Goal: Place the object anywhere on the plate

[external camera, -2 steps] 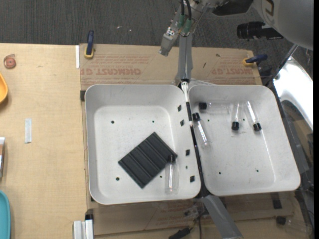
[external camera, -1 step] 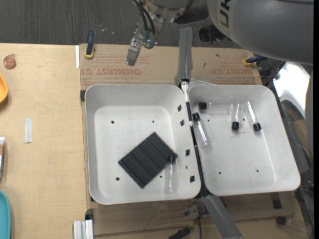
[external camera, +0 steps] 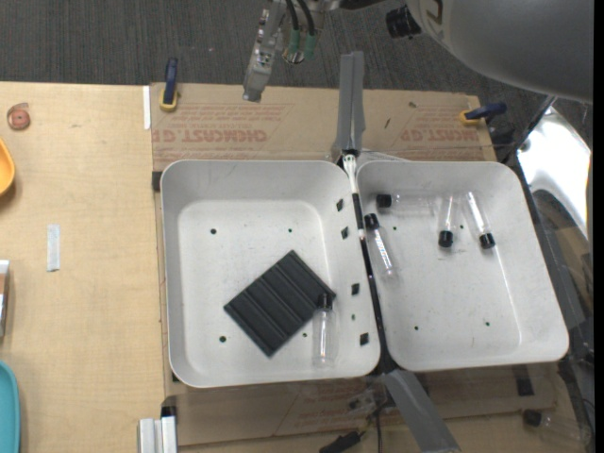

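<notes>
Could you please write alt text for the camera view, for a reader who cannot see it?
Two white bins sit side by side: the left bin holds a dark ribbed plate with a clear vial beside it, the right bin several black-capped vials. The arm's hand hangs above the bench behind them.

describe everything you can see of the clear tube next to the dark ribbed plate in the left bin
The clear plastic tube with a black cap lies flat on the floor of the left white bin, near its front right corner. Its cap points toward the back, the see-through body toward the front rim. The cap end touches or slightly overlaps the right corner of the dark grey ribbed square plate. It looks empty.
</notes>
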You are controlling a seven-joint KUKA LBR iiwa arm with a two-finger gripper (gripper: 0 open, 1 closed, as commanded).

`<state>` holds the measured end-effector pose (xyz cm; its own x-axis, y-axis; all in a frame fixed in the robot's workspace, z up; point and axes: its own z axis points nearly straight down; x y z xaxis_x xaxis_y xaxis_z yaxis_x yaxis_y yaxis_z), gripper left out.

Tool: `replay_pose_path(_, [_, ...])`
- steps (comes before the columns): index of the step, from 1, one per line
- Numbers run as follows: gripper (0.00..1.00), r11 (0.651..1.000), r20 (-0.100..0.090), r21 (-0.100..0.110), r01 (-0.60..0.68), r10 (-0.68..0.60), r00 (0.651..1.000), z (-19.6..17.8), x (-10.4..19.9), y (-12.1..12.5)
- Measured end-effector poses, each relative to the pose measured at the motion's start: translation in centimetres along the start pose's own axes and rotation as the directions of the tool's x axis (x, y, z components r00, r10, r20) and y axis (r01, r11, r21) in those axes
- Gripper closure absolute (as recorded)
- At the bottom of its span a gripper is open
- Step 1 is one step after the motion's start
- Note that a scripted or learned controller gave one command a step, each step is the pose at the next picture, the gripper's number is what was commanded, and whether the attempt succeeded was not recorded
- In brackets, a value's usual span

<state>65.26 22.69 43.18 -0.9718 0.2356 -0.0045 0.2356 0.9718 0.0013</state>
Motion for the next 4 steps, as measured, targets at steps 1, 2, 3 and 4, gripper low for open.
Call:
replay_pose_path(1, [1.0, 0.988, -0.001, 0.0, 0.157, -0.157, 0.988, -1.0, 0.0, 0.0])
replay_pose_path(2, [1.0, 0.974, 0.0, 0.0, 0.228, -0.228, 0.974, -1.1, -0.4, 0.3])
replay_pose_path(3, [1.0, 0.928, -0.003, -0.001, 0.373, -0.373, 0.928, 2.2, -0.6, 0.3])
replay_pose_path(4, [1.0, 0.759, 0.002, -0.002, 0.651, -0.651, 0.759, -1.1, -0.7, 0.3])
